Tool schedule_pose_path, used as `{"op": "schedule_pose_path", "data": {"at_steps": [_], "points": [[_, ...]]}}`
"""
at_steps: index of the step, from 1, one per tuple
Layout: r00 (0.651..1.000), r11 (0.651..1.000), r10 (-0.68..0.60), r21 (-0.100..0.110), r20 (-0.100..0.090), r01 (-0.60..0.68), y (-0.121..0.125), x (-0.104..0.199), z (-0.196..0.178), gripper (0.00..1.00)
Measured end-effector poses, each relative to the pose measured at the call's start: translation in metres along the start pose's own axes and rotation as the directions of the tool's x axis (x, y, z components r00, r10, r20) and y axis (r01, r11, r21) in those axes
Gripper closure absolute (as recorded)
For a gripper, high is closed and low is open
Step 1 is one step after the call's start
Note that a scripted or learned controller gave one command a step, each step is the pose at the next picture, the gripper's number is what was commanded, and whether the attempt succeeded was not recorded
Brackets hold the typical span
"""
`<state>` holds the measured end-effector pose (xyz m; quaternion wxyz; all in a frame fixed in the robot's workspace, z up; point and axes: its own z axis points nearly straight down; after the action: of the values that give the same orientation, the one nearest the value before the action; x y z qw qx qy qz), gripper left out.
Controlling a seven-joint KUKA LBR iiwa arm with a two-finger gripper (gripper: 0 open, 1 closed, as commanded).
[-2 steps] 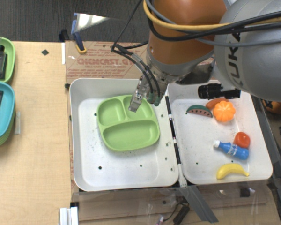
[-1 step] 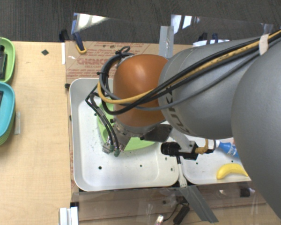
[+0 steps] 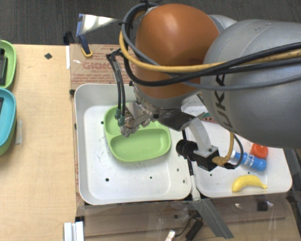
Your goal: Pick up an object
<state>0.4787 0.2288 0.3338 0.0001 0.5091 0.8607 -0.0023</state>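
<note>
Contact is being sought at the near rim of the green dish [image 3: 140, 143], lying just beneath the claw [image 3: 126, 129], presumably for a pinch, though its spread cannot be told.

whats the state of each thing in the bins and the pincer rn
green dish: upright, flat on the left bin's floor, nothing in it.
left bin: holds the green dish.
banana: lying on its side in the right bin.
bottle: lying down in the right bin, beside an orange object.
pincer: down over the dish's left rim; open or shut cannot be told.
</note>
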Motion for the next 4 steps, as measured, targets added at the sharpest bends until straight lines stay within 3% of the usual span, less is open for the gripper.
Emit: {"op": "schedule_pose_path", "data": {"at_steps": [1,2,3,4], "points": [[0.971,0.971,0.24,0.004,-0.001,-0.24,-0.006,-0.009,0.142,1.0],[0.977,0.977,0.212,0.001,0.0,-0.212,-0.007,-0.014,0.0,1.0],[0.783,0.783,0.621,0.005,0.003,-0.621,-0.005,-0.008,0.081,1.0],[0.903,0.903,0.429,0.001,0.001,-0.429,0.0,0.0,-0.022,1.0]]}}
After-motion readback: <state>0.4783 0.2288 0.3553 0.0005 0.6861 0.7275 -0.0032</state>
